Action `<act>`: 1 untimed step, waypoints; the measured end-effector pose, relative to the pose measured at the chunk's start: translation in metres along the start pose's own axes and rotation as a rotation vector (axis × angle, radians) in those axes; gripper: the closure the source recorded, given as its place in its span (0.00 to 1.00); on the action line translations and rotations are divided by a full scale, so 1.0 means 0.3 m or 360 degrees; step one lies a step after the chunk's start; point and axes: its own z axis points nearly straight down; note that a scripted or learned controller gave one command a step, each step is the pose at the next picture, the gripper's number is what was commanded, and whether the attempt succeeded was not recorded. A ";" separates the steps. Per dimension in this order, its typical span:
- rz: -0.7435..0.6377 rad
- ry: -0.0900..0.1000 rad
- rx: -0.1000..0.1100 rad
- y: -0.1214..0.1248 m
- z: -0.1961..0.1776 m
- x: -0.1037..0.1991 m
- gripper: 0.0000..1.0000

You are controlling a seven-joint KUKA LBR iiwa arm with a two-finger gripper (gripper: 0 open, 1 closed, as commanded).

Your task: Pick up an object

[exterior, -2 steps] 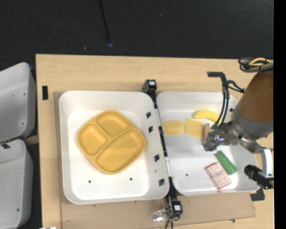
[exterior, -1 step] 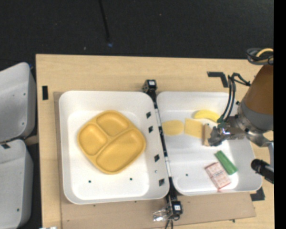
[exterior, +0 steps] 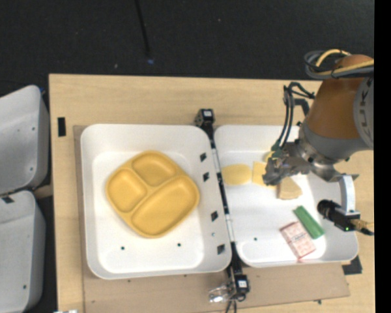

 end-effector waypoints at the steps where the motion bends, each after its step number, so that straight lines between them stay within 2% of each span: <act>1: -0.0001 0.0001 -0.0001 0.121 -0.027 0.165 1.00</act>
